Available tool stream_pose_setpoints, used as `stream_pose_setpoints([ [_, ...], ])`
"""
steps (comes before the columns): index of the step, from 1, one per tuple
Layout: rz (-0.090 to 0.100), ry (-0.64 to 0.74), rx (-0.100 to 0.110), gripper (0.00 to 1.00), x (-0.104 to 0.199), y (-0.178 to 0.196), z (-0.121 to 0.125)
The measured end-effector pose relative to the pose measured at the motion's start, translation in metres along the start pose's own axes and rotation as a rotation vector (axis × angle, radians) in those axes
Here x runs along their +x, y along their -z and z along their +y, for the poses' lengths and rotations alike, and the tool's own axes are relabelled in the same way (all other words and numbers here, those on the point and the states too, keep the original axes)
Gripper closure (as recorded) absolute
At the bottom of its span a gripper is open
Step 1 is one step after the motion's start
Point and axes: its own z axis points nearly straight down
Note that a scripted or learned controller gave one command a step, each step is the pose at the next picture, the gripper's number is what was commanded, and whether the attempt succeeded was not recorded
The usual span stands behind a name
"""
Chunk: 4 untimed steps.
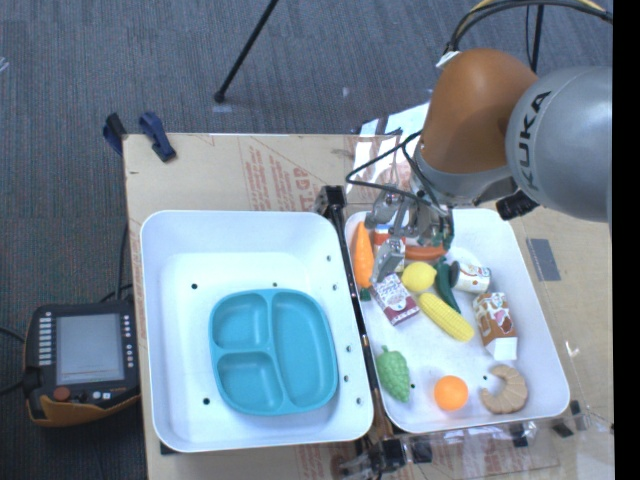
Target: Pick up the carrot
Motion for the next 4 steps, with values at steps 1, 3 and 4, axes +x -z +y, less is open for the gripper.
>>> stream_pose_setpoints([
  [1, 0.005, -0.273, 0.001, 0.00, 0.000, -0.063, -0.056],
  [3, 0.002, -0.450, 0.002, 0.00, 0.019, -0.001, 0.023],
  [4, 0.002, -0.450, 0.002, 0.00, 0.019, -0.001, 0.023],
])
